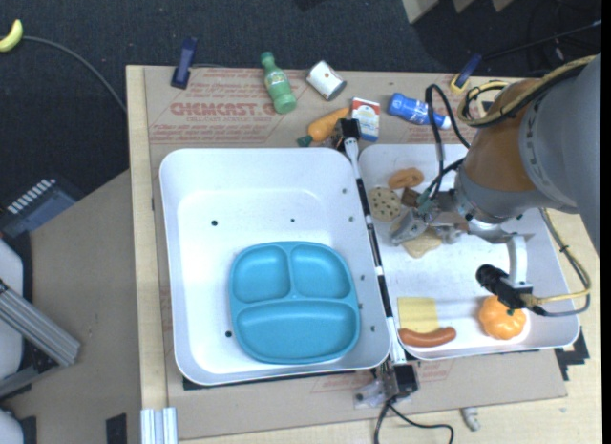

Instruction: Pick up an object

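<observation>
Several foods crowd claw (417,225): cookie (384,204), cheese (416,313), sausage (428,337), orange (502,318); grip state unclear.

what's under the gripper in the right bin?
The gripper sits low in the right bin, over a tan food piece, with a brown cookie beside it. Whatever lies directly beneath the wrist is covered by the arm.

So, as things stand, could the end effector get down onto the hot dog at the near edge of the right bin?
Probably yes. The hot dog lies uncovered by the right bin's near rim, with the yellow cheese slice just behind it. The end effector sits over the same bin, nothing between them.
</observation>
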`<action>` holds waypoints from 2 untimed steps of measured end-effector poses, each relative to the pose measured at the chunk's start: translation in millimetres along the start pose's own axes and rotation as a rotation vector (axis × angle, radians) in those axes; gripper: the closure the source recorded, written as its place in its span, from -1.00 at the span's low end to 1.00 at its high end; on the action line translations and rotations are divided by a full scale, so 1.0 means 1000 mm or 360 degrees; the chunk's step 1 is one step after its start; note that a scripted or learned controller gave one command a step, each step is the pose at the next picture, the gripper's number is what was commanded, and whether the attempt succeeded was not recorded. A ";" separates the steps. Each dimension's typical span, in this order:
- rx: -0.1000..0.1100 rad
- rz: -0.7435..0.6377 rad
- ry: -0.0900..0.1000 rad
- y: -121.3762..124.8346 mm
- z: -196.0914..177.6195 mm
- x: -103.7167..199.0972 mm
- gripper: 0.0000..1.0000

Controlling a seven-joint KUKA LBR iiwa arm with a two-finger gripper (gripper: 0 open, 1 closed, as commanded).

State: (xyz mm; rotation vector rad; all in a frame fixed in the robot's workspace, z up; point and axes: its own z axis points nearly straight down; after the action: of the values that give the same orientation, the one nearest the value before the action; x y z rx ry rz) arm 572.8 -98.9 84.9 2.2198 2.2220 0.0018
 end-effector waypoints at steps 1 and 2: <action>0.0000 -0.0001 -0.0002 0.000 -0.010 -0.001 1.00; -0.0002 -0.0002 0.0002 -0.001 -0.101 0.091 1.00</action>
State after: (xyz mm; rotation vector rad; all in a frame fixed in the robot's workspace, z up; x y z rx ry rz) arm 571.6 -8.1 185.4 2.2186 2.2237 0.0046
